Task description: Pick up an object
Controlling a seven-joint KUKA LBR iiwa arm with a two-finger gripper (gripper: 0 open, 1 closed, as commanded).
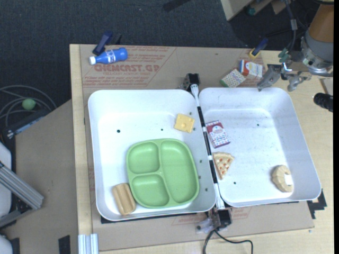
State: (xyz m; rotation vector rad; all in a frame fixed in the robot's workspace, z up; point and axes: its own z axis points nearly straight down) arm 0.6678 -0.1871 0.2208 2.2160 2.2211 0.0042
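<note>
My gripper (pixel 278 81) hangs at the upper right, over the far rim of the right bin (pixel 296 126). Its fingers are spread apart and open, with nothing between them. In the right bin lie a red-and-white packet (pixel 217 134) near the left wall, a pizza slice (pixel 222 164) below it, and a tan bagel piece (pixel 282 178) at the front right. The left bin (pixel 106 120) holds a yellow cheese slice (pixel 184 123), a green divided plate (pixel 161 172) and a piece of toast (pixel 123 198) at the front left.
Behind the bins, on the bench, lie a blue-and-white bottle (pixel 108 56) at the back left and two small boxes (pixel 234 78) (pixel 253 67) just left of the gripper. A black clip (pixel 192 81) sits where the bins meet.
</note>
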